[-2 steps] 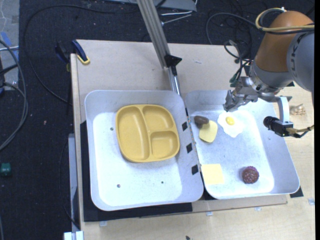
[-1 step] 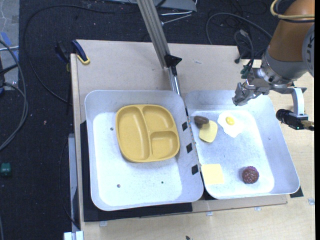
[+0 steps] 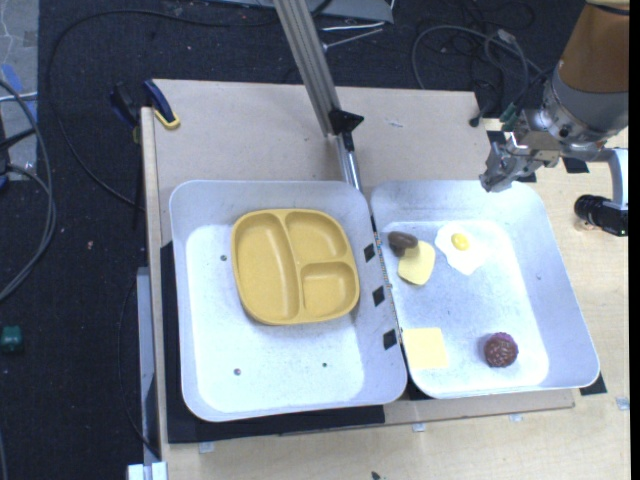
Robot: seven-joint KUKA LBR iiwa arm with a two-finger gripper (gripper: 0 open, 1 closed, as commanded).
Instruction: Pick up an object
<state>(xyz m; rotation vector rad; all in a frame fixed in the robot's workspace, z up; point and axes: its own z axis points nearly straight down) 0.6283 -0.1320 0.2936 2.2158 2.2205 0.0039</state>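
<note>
Right bin (image 3: 560, 298) — round, dark-red meatball (image 3: 500, 350).

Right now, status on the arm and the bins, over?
Gripper above right bin's far edge, nothing held. Fried egg nearest, untouched. Nothing in the way.

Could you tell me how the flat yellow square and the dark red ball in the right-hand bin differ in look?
The yellow square is pale, flat and straight-edged; the dark red ball is round, rough-looking and stands taller. The square lies by the right bin's left wall, the ball nearer its right side. Both sit toward the bin's front, far from the tool.
</note>
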